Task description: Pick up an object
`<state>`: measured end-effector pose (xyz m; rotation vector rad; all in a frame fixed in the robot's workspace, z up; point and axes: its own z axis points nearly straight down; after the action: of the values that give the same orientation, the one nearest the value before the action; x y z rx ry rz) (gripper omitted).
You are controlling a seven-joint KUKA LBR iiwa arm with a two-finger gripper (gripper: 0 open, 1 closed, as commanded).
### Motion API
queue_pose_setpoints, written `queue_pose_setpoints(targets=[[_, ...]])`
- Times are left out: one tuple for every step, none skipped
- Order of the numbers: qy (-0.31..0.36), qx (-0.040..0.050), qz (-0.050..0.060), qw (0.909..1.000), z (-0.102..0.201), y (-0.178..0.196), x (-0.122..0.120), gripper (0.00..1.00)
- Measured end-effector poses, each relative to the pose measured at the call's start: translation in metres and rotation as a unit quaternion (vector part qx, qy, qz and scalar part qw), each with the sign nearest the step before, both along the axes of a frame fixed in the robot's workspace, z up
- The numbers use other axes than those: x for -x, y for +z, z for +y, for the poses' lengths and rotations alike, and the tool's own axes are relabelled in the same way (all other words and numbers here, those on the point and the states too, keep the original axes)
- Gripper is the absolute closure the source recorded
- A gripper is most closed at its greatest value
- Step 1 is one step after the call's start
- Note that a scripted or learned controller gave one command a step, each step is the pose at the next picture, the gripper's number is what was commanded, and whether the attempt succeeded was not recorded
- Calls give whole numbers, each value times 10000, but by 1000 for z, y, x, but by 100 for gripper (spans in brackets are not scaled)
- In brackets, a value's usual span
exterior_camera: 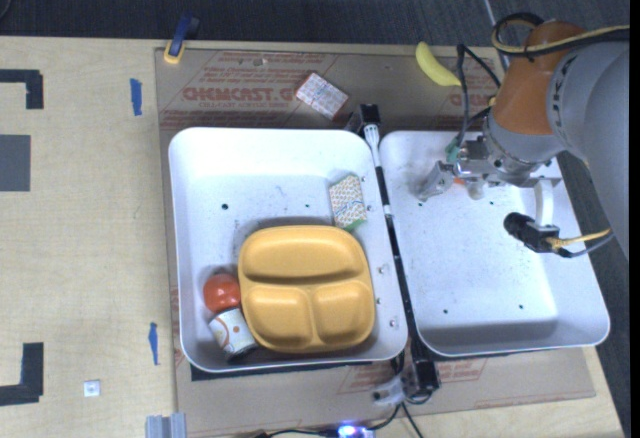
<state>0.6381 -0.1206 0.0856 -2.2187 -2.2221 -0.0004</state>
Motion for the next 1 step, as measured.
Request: queue_pose_setpoints(targets=[[8,11,-13,10000,0,11,-1,100]])
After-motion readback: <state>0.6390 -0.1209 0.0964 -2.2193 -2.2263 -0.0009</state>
